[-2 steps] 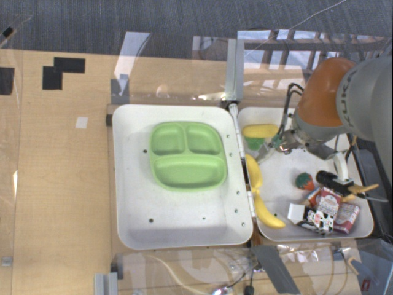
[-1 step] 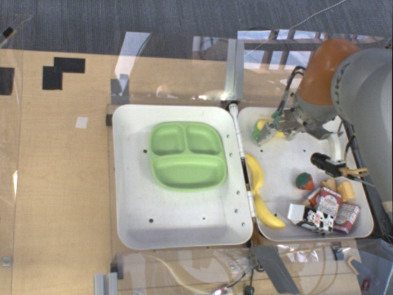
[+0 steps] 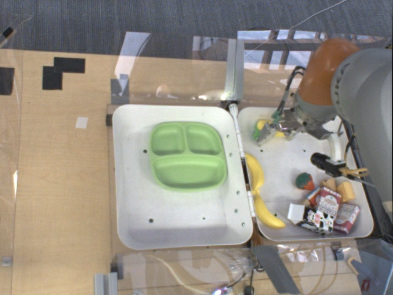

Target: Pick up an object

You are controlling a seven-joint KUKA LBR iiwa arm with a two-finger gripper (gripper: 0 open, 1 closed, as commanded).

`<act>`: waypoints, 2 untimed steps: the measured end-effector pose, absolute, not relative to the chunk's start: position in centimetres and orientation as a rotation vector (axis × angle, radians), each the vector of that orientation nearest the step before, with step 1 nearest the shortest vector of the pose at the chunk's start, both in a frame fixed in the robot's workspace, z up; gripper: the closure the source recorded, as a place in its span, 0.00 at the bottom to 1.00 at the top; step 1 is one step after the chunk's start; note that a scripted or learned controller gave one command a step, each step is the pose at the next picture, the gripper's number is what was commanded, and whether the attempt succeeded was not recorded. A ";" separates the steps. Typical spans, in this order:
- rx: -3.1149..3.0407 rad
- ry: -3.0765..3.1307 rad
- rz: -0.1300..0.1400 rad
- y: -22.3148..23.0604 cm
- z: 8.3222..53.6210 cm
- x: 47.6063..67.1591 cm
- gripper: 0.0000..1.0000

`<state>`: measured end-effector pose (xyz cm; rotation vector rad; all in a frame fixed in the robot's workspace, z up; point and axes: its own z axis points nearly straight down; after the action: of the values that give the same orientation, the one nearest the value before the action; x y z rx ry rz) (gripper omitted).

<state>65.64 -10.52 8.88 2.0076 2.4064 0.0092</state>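
1. The left bin point(image 3: 132, 226) was the biggest thing on the bench, a shallow white tray sitting just beside its twin.
2. The right bin point(image 3: 279, 165) touched it along the middle divider and held all the loose clutter.
3. The grey arm point(image 3: 365, 85) came in from the right over the back of the right bin, its orange band point(image 3: 322, 72) bulging just above the wrist.
4. A green divided plate point(image 3: 187, 155) lay flat in the middle of the left bin, alone there.
5. A banana point(image 3: 258, 192) lay along the left wall of the right bin, curving toward the front.
6. The gripper point(image 3: 277, 126) hung low over the back left part of the right bin. From where I stood I could not tell whether it was open or closed, or whether it had hold of anything.
7. A huddle of small cartons point(image 3: 331, 204) sat in the front right corner of the right bin, pressed against one another.
8. A red strawberry point(image 3: 304, 180) with a green top sat just behind the cartons, near the bin's middle.
9. A small yellow-and-green object point(image 3: 262, 128) lay right at the gripper's left side, in the back left corner of the right bin. It looked to be touching the gripper, though I could not be sure.
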 end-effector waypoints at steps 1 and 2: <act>2.000 2.408 0.018 -10.3 10.3 65.9 1.00; 2.000 2.408 0.018 -10.3 10.3 65.9 0.00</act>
<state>65.89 -10.32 10.26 1.9998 2.4079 0.0177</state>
